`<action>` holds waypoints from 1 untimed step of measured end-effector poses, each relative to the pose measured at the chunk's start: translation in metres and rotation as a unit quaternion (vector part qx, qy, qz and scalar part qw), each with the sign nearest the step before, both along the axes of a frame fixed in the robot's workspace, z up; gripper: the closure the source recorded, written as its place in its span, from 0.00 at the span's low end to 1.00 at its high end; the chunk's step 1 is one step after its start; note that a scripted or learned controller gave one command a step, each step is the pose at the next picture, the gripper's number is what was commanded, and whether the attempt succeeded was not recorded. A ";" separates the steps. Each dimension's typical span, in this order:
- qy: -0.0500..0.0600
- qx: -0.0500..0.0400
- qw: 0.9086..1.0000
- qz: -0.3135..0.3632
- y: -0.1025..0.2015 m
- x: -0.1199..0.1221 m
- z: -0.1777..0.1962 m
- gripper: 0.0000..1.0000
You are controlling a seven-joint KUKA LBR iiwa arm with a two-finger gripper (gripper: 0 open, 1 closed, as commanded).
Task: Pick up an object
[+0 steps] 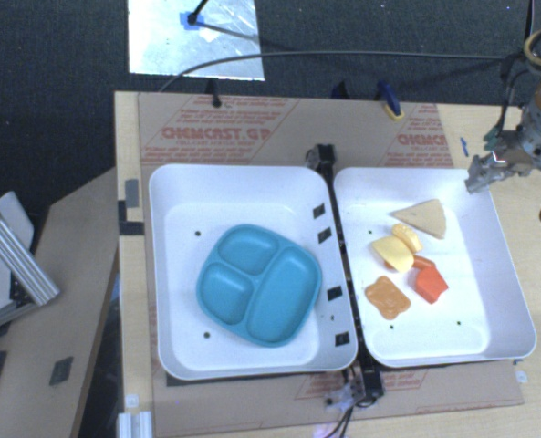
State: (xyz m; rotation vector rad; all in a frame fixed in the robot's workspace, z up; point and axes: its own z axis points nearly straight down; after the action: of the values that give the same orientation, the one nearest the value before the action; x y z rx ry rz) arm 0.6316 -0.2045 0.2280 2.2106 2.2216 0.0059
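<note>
The right bin (pixel 489 336) holds a small cluster of toy food. A tan wedge (pixel 422 217) lies at the back. In front of it are two yellow pieces (pixel 396 250), a red-orange block (pixel 430 282) and a flat orange piece (pixel 387 297). My gripper (pixel 483 173) hangs at the far right, above the back right corner of that bin, up and to the right of the tan wedge. It stands apart from all the pieces and nothing shows in it.
A blue three-compartment plate (pixel 259 284) lies in the left bin (pixel 174 245). A black divider with clips (pixel 332 235) runs between the bins. Cables and a foil sheet (pixel 195 26) lie behind the bench.
</note>
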 end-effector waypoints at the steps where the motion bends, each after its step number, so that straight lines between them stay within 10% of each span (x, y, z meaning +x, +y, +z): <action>1: 0.003 0.002 1.000 0.002 0.051 -0.021 0.011 1.00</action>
State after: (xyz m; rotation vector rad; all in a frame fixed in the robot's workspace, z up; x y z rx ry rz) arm 0.6110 -0.1535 0.2386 2.2111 2.2311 0.0029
